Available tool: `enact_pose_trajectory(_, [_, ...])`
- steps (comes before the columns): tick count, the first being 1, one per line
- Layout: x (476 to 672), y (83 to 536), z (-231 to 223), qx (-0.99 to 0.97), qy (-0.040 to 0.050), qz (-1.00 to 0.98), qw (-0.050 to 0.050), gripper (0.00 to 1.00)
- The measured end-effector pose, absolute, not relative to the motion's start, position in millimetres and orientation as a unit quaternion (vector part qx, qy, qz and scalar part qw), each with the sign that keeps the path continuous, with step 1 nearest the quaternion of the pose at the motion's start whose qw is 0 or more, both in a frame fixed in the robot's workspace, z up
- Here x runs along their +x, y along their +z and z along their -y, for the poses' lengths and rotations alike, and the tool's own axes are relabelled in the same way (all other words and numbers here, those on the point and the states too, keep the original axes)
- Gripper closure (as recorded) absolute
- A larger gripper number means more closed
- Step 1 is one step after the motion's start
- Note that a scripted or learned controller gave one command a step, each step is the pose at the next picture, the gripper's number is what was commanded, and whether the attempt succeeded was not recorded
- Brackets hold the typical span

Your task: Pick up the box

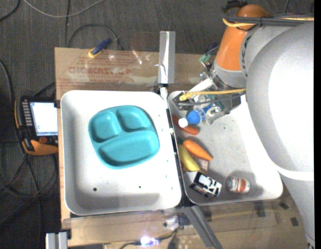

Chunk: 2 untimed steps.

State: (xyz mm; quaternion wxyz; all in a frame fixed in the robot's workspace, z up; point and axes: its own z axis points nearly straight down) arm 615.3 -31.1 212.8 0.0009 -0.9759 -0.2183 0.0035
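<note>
Single grey arm with an orange band reaches in over the right shallow white bin (264, 191). Its gripper (202, 104) sits low at that bin's far-left corner, among clutter; finger state cannot be told from this view, and nothing can be confirmed between them.

Task object: the small black-and-white printed box (206, 184) lies flat on the right bin's floor near the near-left corner, just beside the bin's left wall. It is well apart from the gripper and untouched.

Other contents of the right bin: a blue-and-white cap-like item (192, 120) close to the gripper, an orange carrot-shaped toy (197, 149), a yellow banana-shaped toy (188, 162) along the left wall, a small red-and-silver can (237, 184) near the near edge.

Left white bin (72, 191) holds a turquoise three-compartment plastic tray (124, 135) at its centre.

Progress, as judged: pick not yet made. Box is not lifted. Remaining: move the gripper toward the near-left corner, descend over the box, close, lift. The can and banana nearby leave modest clearance.
</note>
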Motion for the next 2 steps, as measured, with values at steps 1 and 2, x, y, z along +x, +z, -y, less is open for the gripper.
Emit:
enact_pose_trajectory(1, [651.0, 201.0, 9.6, -0.984, 0.0035, 0.18, 0.001, 1.0])
enact_pose_trajectory(2, [650.4, 207.5, 10.4, -0.984, 0.0064, 0.181, 0.003, 1.0])
